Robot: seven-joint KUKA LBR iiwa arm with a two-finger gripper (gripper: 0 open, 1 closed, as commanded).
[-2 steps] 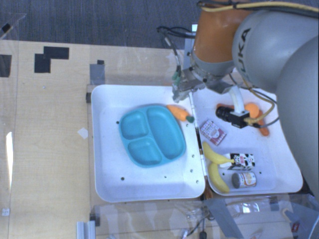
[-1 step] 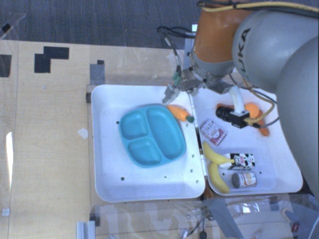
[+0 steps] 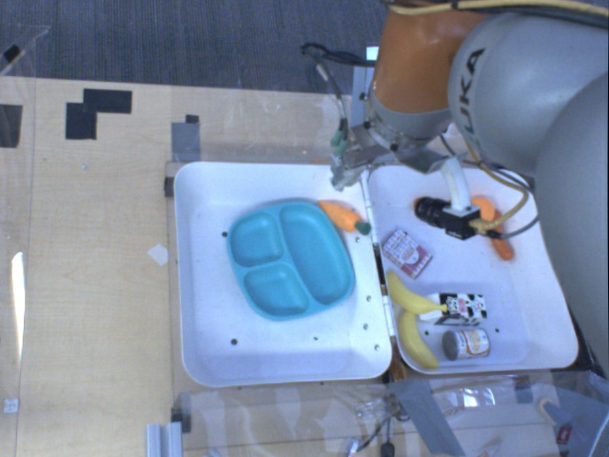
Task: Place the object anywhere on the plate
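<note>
Although the carrot (image 3: 342, 215) was seen lying just beside the blue plate (image 3: 288, 259), at its upper right rim in the left bin (image 3: 205, 255), it would best be lifted clear and set down over a compartment. The gripper (image 3: 348, 167) was seen just above the carrot, apart from it; whether the fingers were wide or narrow could not be told.
</note>
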